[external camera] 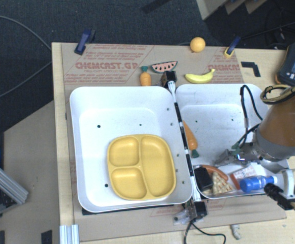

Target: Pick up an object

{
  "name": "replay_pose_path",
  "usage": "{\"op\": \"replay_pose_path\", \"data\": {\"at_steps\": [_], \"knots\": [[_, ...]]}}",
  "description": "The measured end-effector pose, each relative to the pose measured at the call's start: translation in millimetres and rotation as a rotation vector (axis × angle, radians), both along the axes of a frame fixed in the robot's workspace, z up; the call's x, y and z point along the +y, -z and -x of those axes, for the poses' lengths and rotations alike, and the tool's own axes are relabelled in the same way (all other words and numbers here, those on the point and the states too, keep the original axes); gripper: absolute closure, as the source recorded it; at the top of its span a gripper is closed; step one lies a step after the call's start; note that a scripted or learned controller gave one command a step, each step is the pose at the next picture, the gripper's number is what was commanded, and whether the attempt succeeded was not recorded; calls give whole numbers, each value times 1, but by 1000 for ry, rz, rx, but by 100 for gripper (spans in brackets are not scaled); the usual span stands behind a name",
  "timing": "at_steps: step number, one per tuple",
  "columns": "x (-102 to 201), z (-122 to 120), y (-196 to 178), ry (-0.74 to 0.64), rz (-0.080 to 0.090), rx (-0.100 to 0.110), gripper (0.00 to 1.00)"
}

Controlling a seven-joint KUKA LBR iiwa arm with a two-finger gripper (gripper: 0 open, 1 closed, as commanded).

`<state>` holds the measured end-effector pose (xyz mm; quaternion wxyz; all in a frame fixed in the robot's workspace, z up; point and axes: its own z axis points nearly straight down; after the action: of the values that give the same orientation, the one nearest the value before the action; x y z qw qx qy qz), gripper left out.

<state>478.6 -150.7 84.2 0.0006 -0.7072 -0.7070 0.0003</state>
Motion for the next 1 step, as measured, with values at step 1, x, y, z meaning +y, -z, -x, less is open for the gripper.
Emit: {"op": "replay_pose_path", "data": {"at_steps": [1], "knots": [[-68,-1,-1,0,-1,-2,0]]}}
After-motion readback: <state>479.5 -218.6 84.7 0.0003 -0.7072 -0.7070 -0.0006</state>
